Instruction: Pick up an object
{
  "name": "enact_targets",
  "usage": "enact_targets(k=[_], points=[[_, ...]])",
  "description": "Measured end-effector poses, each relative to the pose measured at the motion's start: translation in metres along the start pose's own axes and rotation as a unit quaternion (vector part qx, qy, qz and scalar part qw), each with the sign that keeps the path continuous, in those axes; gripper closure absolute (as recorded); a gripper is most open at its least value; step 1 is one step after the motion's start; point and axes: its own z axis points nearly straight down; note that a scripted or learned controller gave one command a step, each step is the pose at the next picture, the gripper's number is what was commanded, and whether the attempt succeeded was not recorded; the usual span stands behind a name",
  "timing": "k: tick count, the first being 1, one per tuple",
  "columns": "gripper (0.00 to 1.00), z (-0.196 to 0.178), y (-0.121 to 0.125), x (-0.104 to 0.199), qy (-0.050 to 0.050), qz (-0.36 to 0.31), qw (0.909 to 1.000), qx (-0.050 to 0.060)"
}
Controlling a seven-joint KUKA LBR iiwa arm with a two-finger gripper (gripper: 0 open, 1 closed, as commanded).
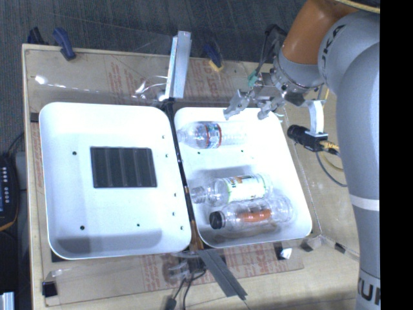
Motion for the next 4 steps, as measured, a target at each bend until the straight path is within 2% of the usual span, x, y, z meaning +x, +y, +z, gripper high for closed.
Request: enact_targets(k=[1,2,3,4], points=[[0.0,0.052,0.008,0.022,0.0,-0.005,1.0,0.0],[0.0,0.108,0.017,0.009,-0.003,-0.05,0.9986,-0.017],[0.0,0.093,-0.006,0.033,0.0,0.008,1.0,0.0],[0.0,0.121,0.009,0.019,0.003,-0.031,0.9995,-0.001]])
